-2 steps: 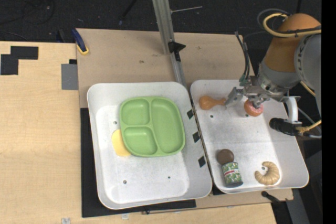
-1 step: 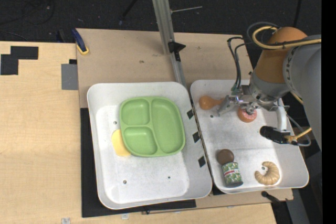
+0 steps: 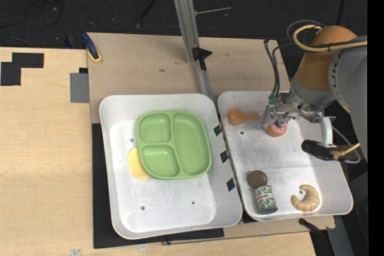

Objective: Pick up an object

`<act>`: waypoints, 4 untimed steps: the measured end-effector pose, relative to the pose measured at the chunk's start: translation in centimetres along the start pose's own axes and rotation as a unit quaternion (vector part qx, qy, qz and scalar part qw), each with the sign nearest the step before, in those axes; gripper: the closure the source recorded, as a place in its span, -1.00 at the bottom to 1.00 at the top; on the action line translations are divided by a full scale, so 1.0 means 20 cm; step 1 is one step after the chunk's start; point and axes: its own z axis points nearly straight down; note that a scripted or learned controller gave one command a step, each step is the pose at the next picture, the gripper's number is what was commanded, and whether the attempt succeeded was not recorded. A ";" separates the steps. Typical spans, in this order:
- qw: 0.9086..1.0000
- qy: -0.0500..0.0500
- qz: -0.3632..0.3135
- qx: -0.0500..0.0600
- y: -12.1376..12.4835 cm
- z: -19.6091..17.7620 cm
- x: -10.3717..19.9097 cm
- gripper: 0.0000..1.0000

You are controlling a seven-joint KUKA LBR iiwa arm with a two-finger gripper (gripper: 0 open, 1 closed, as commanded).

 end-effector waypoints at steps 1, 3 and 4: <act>1.000 0.005 0.001 0.004 -0.02 -0.23 0.01 1.00; 1.000 0.005 0.000 0.004 0.00 -0.57 0.00 1.00; 1.000 0.005 -0.002 0.006 -0.08 -0.62 0.27 1.00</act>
